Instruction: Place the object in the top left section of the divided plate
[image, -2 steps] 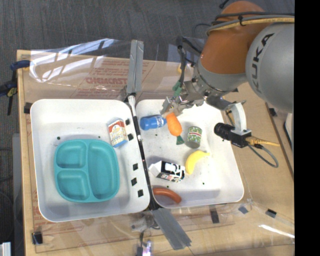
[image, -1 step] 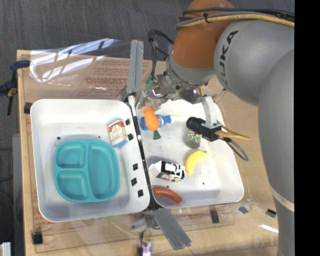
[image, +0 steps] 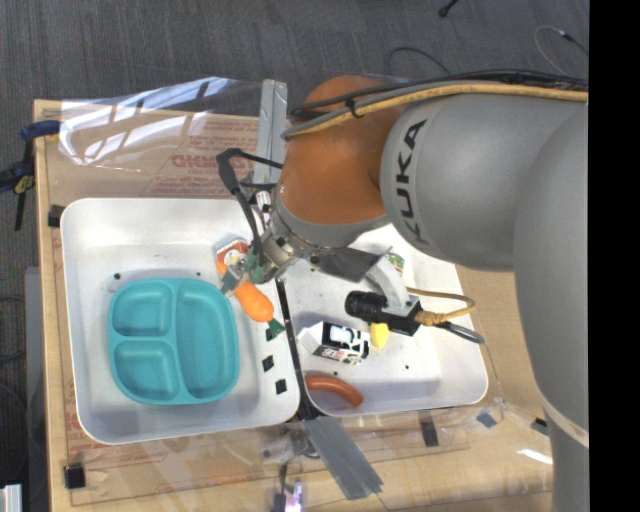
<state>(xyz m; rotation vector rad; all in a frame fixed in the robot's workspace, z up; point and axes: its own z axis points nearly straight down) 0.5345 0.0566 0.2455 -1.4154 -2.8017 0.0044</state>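
Tool (image: 258, 262) above left bin's right edge, apparently pinching carrot (image: 254, 301); divided plate (image: 175, 340) apart, unobstructed.

We look down from a single fixed camera set above the bench (image: 100, 130), tilted at a slant rather than straight overhead. Both white bins fall within our view: the left bin (image: 80, 260) lies whole before us, the right bin (image: 440, 380) partly covered. The arm (image: 470, 150) enters from our right and rises close to the lens, so it looms large over the upper right. Dark floor (image: 150, 40) shows beyond the bench's far edge.
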